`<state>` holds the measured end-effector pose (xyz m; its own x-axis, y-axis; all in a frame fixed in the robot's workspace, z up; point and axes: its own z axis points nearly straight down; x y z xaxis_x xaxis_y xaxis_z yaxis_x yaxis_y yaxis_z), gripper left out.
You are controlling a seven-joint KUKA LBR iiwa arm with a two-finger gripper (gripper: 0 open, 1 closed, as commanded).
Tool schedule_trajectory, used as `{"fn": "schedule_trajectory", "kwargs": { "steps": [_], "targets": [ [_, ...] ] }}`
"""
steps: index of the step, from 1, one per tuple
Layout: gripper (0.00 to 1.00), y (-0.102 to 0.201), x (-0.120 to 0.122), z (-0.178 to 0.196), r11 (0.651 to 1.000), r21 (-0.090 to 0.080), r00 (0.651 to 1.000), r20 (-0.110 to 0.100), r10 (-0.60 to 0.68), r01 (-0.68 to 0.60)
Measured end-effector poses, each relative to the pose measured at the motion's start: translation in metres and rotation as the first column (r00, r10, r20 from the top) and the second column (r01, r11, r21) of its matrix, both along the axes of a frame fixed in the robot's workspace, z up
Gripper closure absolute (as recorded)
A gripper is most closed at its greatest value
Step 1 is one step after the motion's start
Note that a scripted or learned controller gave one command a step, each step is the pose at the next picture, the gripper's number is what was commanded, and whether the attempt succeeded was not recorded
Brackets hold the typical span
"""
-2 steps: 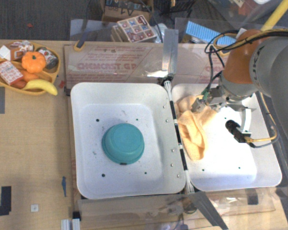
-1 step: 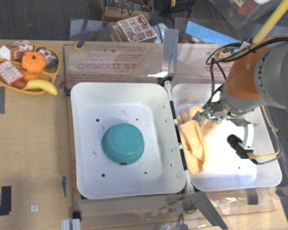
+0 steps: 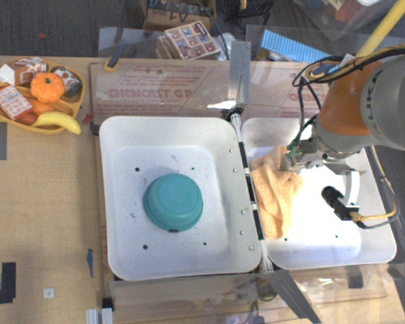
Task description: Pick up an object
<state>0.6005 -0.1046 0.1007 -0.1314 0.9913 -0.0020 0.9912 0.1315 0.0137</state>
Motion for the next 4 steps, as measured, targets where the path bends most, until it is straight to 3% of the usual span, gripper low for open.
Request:
{"fn": "schedule_trajectory", "kwargs": {
  "steps": [1,2,3,4],
  "targets": [
    [0.00,0.000,0.000,0.000,1.000,-0.001,1.000,0.000,0.000,0.000],
    [0.00,-0.016,-0.021,-0.011,0.998,0.002,0.998,-0.007,-0.056,0.056],
    [1.00,-0.017,-0.019,-0.001,0.998,0.002,0.998,-0.002,-0.058,0.058],
    [0.00,-0.018,-0.019,-0.001,0.998,0.002,0.998,-0.002,-0.059,0.059]
  ]
}}
